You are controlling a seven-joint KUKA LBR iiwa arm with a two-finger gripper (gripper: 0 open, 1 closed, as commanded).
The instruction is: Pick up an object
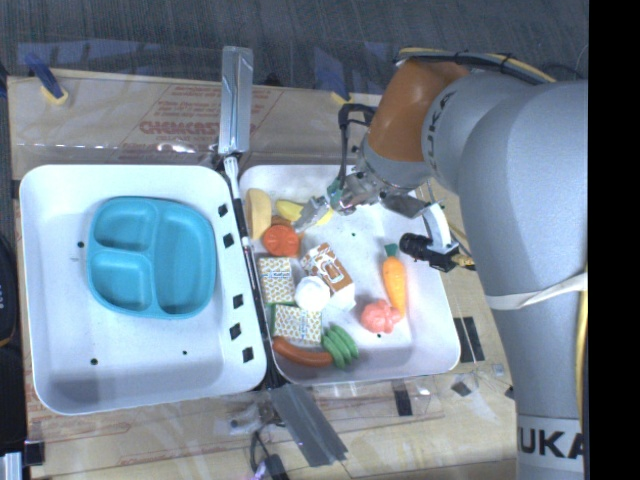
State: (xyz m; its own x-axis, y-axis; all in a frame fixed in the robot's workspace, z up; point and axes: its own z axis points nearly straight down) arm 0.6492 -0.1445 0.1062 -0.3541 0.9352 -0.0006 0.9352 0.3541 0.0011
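- Left bin [50, 268]: blue divided plate [153, 256], nothing else.
- Right bin [425, 353], toys crowd its left half: banana [259, 211], tomato [281, 240], cartons, carrot [396, 283] further right.
- Gripper [322, 211] sits low at the back, near the banana; can't tell its state.
- Imo go for the carrot: it lies apart w/ room around it.
- Bench: clear plastic sheeting, dark carpet behind.

Grey arm [510, 188], orange band [405, 108]

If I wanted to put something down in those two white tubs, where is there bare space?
Left bin: bare floor all around the blue tray, widest below it. Right bin: crowded on its left with toy food; a small gap lies between the carrot and the right wall.
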